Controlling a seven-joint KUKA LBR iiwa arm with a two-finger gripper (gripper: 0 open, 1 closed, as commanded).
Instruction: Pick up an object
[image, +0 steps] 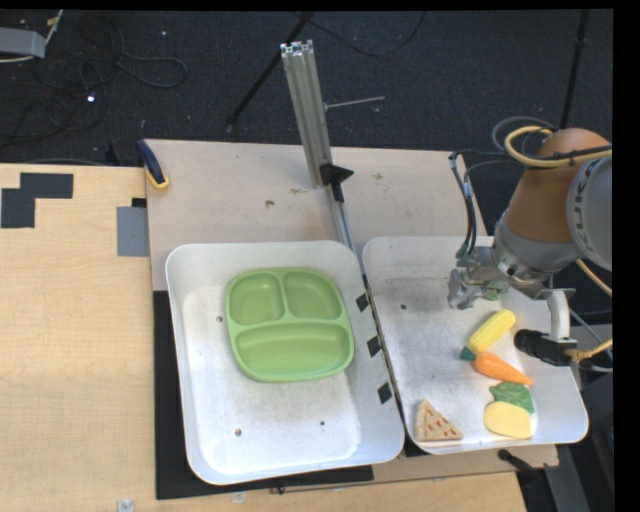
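Gripper is seen lowered into the right bin, just above a toy corn cob — the spread of its claw cannot be told.

A carrot, a lemon-like piece and a waffle wedge are seen nearby — a green divided plate is set in the left bin.

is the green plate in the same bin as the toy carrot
No, the green plate lies in the left bin, while the carrot lies in the right bin.
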